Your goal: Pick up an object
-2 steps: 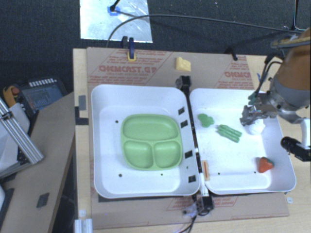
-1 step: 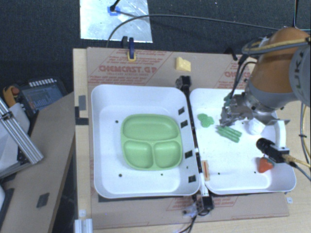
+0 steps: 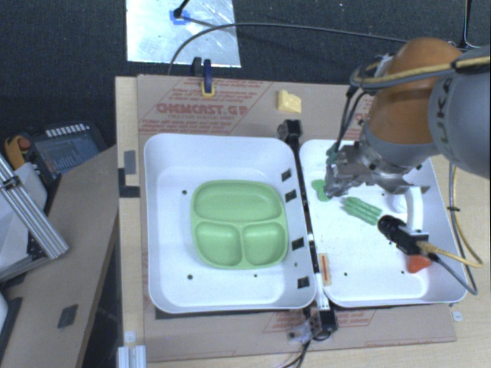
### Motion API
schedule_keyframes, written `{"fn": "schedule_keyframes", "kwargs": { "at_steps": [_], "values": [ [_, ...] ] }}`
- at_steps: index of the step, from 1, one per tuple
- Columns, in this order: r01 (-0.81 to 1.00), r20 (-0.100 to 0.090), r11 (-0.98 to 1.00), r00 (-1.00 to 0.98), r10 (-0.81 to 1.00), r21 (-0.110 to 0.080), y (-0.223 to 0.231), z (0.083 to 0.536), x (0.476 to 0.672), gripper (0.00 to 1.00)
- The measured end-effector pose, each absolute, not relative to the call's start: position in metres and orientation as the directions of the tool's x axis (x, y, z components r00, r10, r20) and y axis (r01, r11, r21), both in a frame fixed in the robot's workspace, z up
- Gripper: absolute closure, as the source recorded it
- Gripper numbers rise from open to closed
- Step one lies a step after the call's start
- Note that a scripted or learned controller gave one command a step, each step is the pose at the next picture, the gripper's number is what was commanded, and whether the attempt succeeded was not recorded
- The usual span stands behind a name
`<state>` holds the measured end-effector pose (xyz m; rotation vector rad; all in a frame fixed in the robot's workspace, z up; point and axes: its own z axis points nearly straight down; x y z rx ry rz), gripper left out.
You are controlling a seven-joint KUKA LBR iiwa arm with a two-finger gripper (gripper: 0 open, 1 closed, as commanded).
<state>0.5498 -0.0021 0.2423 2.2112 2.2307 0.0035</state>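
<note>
Left bin [image 3: 165, 159]: it is sitting centre-left in the frame and carrying a green divided plate [image 3: 236, 225], which is lying flat and well apart from the gripper.

Right bin [image 3: 360, 278]: it is sitting centre-right in the frame and holding the loose things, so the pick looks to be going on here.

Small green piece [image 3: 317, 189]: it is lying near the upper left of the right bin, close to the divider, just beside the gripper's lower-left edge. I am judging it the likeliest target.

Gripper [image 3: 335, 182]: it is hanging low over the upper left of the right bin. Whether it is spread or pressed together I cannot tell from this slant, and nothing is showing as held.

Green ridged piece [image 3: 362, 208]: it is lying at a slant just right of and below the gripper, and is a second candidate.

White piece [image 3: 405, 202]: it is lying further right, partly under the arm [image 3: 418, 83].

Orange piece [image 3: 418, 264]: it is resting at the lower right of the right bin, well apart from the gripper.

Doing the step well: I am thinking the gripper should be centring over one green piece only, staying clear of the bin wall, and closing across its narrow side before lifting straight up.
</note>
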Motion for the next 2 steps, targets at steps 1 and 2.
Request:
{"fn": "schedule_keyframes", "kwargs": {
  "at_steps": [1, 2],
  "values": [
    [1.000, 0.001, 0.009, -0.009, 1.000, 0.000, 0.054, 0.226, 0.555, 1.00],
    [1.000, 0.002, 0.009, -0.009, 1.000, 0.001, 0.110, 0.215, 0.557, 1.00]
  ]
}}
